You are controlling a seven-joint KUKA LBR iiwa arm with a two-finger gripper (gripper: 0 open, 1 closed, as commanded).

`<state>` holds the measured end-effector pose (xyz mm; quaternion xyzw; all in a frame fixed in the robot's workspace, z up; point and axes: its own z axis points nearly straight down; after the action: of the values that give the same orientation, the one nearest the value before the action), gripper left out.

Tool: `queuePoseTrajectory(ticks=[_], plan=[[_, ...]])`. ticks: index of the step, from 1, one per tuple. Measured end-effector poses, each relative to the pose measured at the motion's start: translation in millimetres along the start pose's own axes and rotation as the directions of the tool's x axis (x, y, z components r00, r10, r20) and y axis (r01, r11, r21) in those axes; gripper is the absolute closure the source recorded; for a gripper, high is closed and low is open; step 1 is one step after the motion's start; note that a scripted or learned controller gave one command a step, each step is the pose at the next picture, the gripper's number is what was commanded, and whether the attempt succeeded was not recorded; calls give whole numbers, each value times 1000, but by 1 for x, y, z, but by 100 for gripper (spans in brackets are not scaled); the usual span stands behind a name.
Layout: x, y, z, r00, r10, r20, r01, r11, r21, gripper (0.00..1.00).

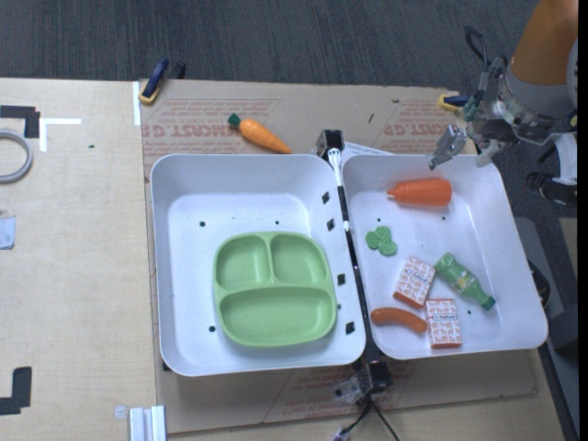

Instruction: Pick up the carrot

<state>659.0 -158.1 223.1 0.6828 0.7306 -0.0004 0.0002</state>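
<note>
Carrot [260,134] lies on cardboard behind left bin [175,274]

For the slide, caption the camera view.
End effector hangs above right bin; carrot lies on cardboard behind left bin.

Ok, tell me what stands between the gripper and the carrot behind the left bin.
Only a black clip, where the bins' far rims meet, lies between the gripper and the carrot; it looks low.

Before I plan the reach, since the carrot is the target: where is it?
The carrot lies outside both bins on the cardboard, just beyond the left bin's far rim, well left of the gripper.
</note>
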Motion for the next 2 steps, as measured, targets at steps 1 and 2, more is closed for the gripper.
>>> queuePoseTrajectory(ticks=[1,2], plan=[[50,-24,131,989,146,0,-146,989,1,0],[82,-25,31,993,-117,0,117,993,-1,0]])
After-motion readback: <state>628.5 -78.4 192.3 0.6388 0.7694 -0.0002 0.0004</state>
